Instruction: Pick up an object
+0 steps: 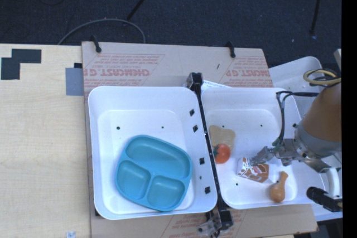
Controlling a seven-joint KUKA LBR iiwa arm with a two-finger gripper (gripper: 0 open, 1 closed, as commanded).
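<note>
Gripper (262,156) low over packet (254,170), lower right; finger state cannot be told
Off-centre closing could nudge the packet aside

A: Left bin (106,120)?
B: One blue divided tray (153,172) is lying in it, three compartments, toward the front.

A: Right bin (245,114)?
B: A tan slice (222,135) is sitting by the divider, a red tomato-like ball (222,153) touching its near edge. A small brown-and-white packet (254,170) is lying mid-bin; an orange-tan gourd-shaped toy (278,188) is resting near the front right.

A: Arm?
B: The gripper (263,156) is hanging just above the packet, reaching in from the right.
</note>
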